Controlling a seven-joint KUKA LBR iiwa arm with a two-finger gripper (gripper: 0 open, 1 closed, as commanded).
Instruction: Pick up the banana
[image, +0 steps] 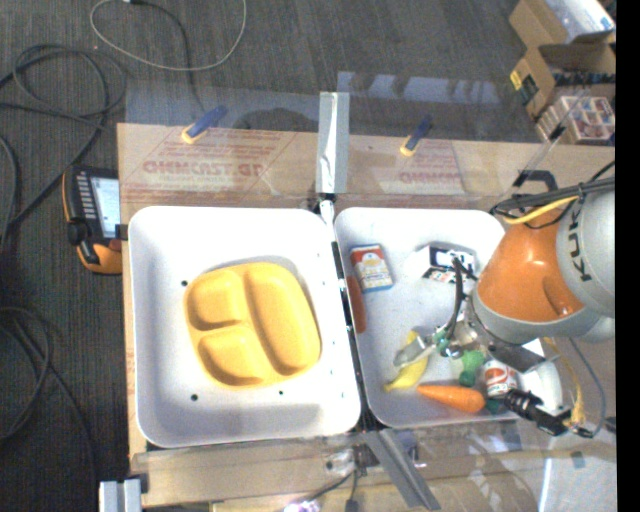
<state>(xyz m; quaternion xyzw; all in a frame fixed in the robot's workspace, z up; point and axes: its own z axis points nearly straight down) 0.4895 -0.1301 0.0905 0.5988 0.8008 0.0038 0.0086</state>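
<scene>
So the banana (407, 372) lies in the right bin (400, 232), near the front edge. It is small and yellow, and it curves up toward the arm. A carrot (452, 397) lies right next to it, just touching its lower end or very close to it. A small red and white box (371, 267) sits further back in the same bin, well away. The left bin (150, 240) holds a yellow tray (253, 322) with three parts.

The arm (545, 275) reaches in from the right, and its gripper (440, 340) hangs low over the top end of the banana. I cannot tell how the claw is set — the grey metal bits blur together there, and a small green thing (468, 362) sits right beside them. Nothing shows that the banana is off the floor of the bin, so I think the grab is not done yet.

To do this step well, the claw should come down on the middle of the banana, not its thin tip. It should squeeze across the narrow way, so the fruit cannot slip out. It should stay off the carrot — a bump there could push both things away. Then lift slow and straight up.
</scene>
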